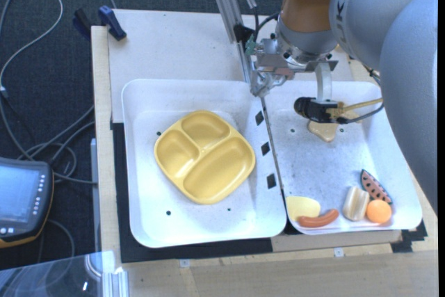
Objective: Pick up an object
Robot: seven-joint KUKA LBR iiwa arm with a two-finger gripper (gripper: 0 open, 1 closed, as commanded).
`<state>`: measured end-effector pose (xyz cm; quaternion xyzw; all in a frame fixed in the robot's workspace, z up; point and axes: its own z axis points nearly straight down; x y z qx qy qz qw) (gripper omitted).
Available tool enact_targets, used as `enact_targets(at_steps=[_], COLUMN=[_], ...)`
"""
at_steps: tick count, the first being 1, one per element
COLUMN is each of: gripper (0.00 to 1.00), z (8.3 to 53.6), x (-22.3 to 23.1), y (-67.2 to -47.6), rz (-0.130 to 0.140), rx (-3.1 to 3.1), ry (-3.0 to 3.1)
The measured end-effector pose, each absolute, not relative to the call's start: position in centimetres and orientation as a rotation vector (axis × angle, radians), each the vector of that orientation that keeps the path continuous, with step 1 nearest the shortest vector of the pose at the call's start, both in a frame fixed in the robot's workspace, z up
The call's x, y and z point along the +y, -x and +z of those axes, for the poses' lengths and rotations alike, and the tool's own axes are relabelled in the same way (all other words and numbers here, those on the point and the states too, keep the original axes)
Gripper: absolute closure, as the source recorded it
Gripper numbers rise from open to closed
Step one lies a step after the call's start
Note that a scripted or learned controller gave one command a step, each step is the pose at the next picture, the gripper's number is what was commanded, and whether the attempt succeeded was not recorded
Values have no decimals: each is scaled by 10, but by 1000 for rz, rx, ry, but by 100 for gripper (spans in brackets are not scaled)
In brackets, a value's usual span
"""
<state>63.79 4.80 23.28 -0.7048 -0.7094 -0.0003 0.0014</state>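
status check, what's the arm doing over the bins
gripper at the bins' shared wall, far end; nothing visibly held. sausage, orange, bun in right bin, near corner. yellow plate in left bin.

lettering | grey arm [389, 17], far right: dark letters, cut off, first looks like "K" | handheld screen [21, 195], near left: too small to read

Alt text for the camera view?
Grey robot arm with orange band, gripper over the far end of the wall between two shallow white bins. Left bin holds a yellow three-compartment plate; right bin has a red sausage and an orange ball among small items in its near corner.
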Motion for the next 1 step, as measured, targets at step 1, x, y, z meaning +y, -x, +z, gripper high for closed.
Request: enact_targets(at_steps=[1], gripper=[100], z=[242], x=[96], y=[-654], rz=[-7], rx=[-2229], ry=[2215])
